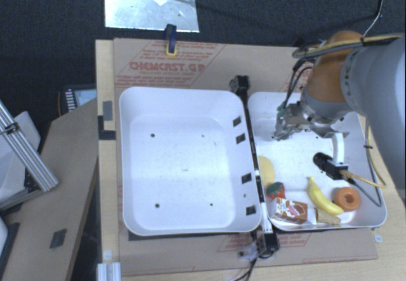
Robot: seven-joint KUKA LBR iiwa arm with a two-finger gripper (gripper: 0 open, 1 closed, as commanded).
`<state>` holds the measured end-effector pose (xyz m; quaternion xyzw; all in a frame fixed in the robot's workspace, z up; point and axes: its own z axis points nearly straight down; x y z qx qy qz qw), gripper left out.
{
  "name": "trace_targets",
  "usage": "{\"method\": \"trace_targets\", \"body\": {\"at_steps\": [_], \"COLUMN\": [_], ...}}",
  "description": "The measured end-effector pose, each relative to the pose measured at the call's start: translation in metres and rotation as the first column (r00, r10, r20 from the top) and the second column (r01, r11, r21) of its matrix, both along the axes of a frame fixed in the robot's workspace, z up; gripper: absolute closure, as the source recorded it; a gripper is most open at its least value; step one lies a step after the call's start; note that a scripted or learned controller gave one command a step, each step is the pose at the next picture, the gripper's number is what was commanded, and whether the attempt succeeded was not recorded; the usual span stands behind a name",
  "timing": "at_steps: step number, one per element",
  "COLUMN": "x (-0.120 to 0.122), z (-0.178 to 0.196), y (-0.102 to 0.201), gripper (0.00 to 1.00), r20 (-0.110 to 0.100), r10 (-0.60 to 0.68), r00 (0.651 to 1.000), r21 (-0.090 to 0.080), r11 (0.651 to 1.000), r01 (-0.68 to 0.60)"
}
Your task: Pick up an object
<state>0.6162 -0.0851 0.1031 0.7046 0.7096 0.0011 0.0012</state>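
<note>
Tool over right bin, banana near front

The arm runs off the right edge and hides part of the right bin; small items near the banana blur.

left bin open, right bin's near end cluttered

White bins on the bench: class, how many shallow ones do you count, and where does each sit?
2. The left shallow white plastic bin lies under no arm. The right shallow white plastic bin, touching it side by side, sits beneath the grey arm and holds a yellow banana.
</note>
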Motion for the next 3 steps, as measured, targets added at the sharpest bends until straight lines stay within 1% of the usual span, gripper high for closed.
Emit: {"method": "trace_targets", "body": {"at_steps": [3], "x": [0.003], "z": [0.032], "y": [0.0], "gripper": [1.0], "r20": [0.007], "r10": [0.005], "r00": [1.0], "r21": [0.0], "r11": [1.0], "r01": [-0.005]}}
